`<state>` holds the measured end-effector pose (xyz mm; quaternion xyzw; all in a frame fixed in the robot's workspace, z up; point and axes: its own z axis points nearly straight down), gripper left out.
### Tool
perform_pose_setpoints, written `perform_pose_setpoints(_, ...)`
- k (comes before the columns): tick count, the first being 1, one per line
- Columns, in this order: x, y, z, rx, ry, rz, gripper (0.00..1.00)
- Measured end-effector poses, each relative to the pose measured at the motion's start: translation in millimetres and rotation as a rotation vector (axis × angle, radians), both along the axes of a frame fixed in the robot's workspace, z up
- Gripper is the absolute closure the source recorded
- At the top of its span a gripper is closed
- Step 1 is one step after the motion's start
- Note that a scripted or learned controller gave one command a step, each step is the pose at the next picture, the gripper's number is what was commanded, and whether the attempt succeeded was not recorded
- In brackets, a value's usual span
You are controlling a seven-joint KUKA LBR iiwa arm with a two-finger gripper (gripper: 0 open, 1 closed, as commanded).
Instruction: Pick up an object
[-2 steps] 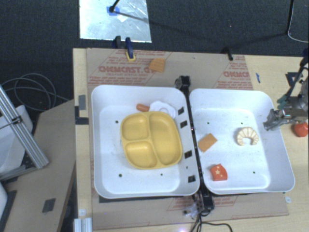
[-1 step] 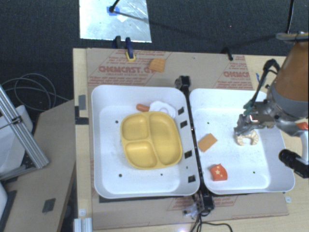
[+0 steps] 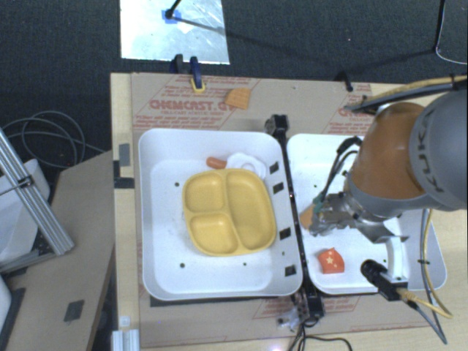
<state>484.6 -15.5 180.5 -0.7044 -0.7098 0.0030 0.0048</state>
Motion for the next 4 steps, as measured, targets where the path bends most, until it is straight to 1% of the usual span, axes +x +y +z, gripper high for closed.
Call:
perform_pose_setpoints(1,3,90,56,0.001,-0.017,0.006,1.0)
perform_pose_setpoints(2,2,10,25,-0.005,-0.01,-0.014,1.0)
perform_pose_setpoints(3,3,-66,152,-0.008,-0.028,-0.013,1.0)
perform_pose_setpoints(4,3,8,122,-0.001,-0.013,0.003,1.0)
